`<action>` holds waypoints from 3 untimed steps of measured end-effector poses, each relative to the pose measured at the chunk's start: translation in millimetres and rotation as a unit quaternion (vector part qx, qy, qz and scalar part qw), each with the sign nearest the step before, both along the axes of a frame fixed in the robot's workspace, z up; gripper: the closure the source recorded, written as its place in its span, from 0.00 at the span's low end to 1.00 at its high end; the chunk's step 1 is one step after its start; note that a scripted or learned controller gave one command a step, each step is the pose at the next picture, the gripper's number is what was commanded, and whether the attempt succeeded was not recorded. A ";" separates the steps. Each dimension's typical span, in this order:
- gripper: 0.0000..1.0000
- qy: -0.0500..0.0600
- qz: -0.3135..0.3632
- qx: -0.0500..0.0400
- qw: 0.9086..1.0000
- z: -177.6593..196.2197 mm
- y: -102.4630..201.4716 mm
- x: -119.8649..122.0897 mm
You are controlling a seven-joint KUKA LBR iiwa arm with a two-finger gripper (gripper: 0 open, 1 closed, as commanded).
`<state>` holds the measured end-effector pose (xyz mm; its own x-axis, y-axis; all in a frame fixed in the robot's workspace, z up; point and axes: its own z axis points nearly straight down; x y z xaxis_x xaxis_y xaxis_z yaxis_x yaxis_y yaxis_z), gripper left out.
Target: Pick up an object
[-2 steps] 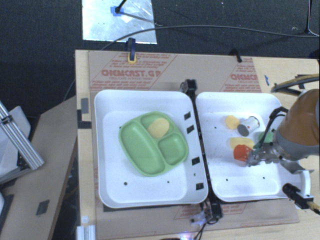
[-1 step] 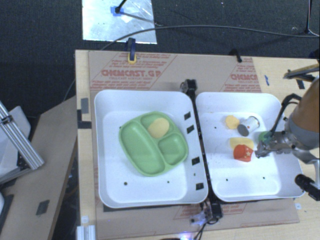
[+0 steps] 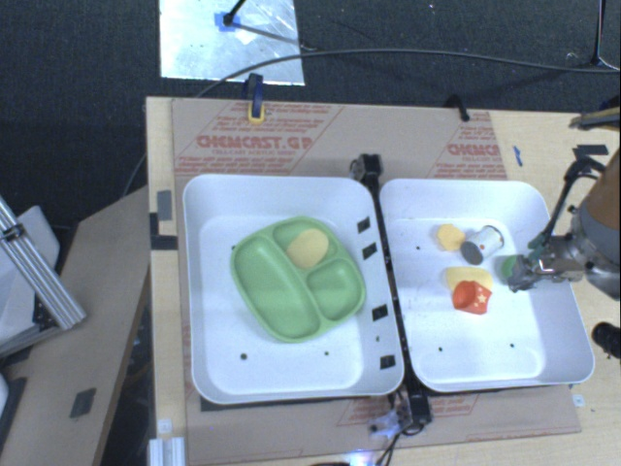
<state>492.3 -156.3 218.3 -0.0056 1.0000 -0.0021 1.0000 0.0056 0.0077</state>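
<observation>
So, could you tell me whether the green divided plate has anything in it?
Yes. The green plate in the left bin holds one pale yellow item in its top compartment; the other two sections look bare.

tool (image 3: 521, 270) near red object (image 3: 472, 297), fingers perhaps shut

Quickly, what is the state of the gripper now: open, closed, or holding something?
Gripper: cannot be told. It sits low in the right bin, just right of the red object, with nothing visibly held.

Bench (image 3: 165, 289), brown printed board (image 3: 320, 129), two white bins (image 3: 209, 357) side by side
</observation>
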 end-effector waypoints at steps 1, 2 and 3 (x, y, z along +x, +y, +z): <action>1.00 0.001 0.000 0.000 1.000 29.5 -0.3 1.7; 1.00 0.003 0.002 0.002 1.000 23.5 46.3 -1.6; 1.00 0.003 0.003 0.002 1.000 29.9 99.2 8.0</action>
<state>500.3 -57.1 248.3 -0.0107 0.9999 0.0012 0.9999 0.0107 0.0024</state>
